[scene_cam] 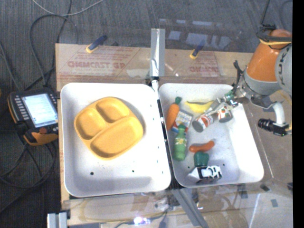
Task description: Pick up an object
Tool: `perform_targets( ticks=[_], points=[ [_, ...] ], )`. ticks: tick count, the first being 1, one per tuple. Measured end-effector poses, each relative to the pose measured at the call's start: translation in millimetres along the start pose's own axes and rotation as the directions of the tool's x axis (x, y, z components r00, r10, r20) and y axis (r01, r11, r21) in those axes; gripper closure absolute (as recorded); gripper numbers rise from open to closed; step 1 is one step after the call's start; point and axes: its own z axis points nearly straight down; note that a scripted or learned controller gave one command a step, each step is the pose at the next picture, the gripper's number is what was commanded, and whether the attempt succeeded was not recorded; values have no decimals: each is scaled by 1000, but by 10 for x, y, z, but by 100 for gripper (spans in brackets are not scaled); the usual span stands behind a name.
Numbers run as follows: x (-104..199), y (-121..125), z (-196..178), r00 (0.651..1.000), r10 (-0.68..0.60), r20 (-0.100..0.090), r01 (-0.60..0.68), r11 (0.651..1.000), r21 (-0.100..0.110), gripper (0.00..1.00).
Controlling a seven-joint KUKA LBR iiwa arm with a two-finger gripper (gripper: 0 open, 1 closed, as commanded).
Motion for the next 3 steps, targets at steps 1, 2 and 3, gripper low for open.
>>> perform_targets(
  ticks=[1, 2, 3],
  points=[
    [-132, 203, 440, 995, -96, -12, 96, 995, 8, 0],
    [-143, 221, 339, 995, -96, -6, 96, 995, 2, 100],
    [328, 401, -569, 1000, 1, -10, -1, 1000, 17, 100]
  ],
)
